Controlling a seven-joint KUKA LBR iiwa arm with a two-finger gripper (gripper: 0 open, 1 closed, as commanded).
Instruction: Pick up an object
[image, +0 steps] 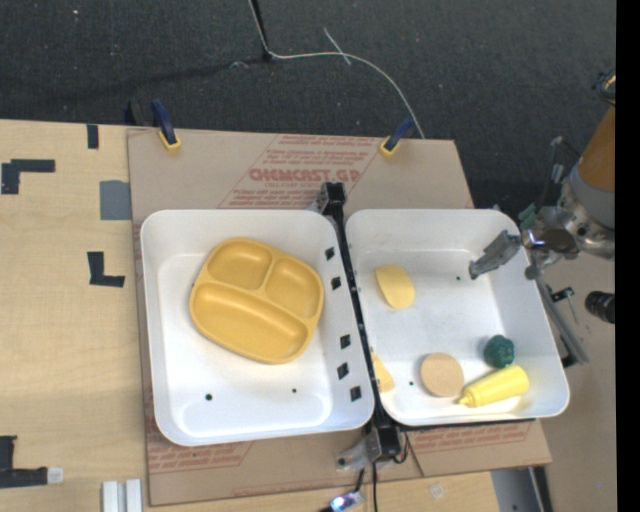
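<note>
My gripper (511, 259) hangs over the right bin (455, 225) near its far right corner, open, with nothing between its fingers. One grey finger (489, 257) slants down and to the left. Below it in that bin lie a pale yellow oval piece (396, 287), a tan round disc (441, 374), a small dark green object (499, 351) and a yellow bottle-shaped object (494, 386). The green object and the yellow bottle-shaped object sit close together at the near right corner. A small yellow-orange piece (381, 373) rests against the divider side.
The left bin (160, 300) holds a yellow divided plate (258, 298). A black divider strip (343, 300) runs between the bins. Both bins rest on a cardboard sheet (290, 170) held by two clamps at the back. The arm's wrist (590, 205) stands at the right.
</note>
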